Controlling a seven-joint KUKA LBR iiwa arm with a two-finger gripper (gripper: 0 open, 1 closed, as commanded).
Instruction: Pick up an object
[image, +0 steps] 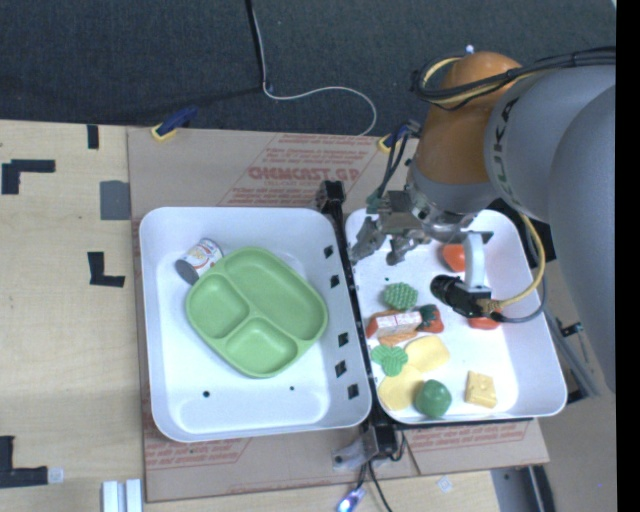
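In the camera view, the gripper (385, 240) hangs over the right bin (530, 400), its jaws spread wide and holding nothing, probably poised to drop on a toy. Candidates sit just below: a green waffle (400, 296), a wrapped bar (395, 323), a ball (433, 398). The left bin (160, 330) holds a plate (257, 311).

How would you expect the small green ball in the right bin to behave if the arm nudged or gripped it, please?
The green ball looks round, so it would probably roll when nudged. Its smooth curve may slip from a pinch. It touches the yellow piece, which might shift too.
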